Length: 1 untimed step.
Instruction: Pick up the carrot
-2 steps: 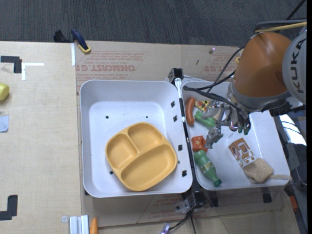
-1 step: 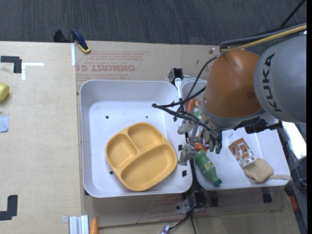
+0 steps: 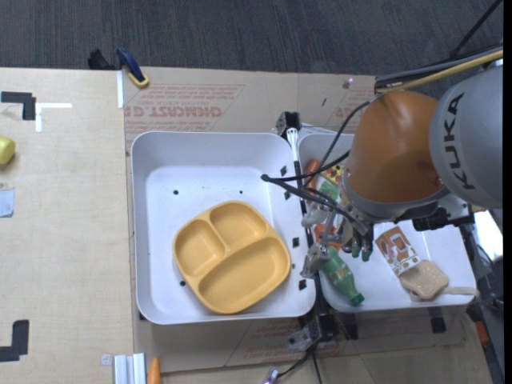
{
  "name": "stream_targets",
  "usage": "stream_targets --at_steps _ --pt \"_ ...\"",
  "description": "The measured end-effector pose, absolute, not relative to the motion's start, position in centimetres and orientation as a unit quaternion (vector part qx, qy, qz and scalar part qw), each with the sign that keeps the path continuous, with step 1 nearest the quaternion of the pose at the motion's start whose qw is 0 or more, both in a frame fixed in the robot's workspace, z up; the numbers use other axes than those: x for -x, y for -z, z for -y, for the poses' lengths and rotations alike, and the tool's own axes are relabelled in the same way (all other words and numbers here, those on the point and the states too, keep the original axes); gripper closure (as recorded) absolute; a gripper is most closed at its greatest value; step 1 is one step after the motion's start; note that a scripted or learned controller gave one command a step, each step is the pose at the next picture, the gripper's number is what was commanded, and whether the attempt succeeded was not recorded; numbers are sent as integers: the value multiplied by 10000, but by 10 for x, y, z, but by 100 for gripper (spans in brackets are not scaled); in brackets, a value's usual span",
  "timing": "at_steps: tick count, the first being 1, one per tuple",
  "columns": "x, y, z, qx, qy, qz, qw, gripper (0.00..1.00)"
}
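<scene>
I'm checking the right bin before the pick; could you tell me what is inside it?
The right bin holds a green bottle, a bread slice and a printed packet. The arm covers the rest, so any carrot there is mostly hidden.

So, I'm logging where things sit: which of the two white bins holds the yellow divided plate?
The left bin holds the yellow divided plate. The right bin, under the arm, holds a green bottle and small packaged items instead.
</scene>
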<state>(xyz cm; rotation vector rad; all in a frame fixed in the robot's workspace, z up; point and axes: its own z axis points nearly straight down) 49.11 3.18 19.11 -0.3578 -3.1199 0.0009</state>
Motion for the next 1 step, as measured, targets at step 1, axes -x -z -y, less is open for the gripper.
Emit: stream_targets --at_steps 1 --pt "-492 -358 -28 963 -1 9954 -33 0"
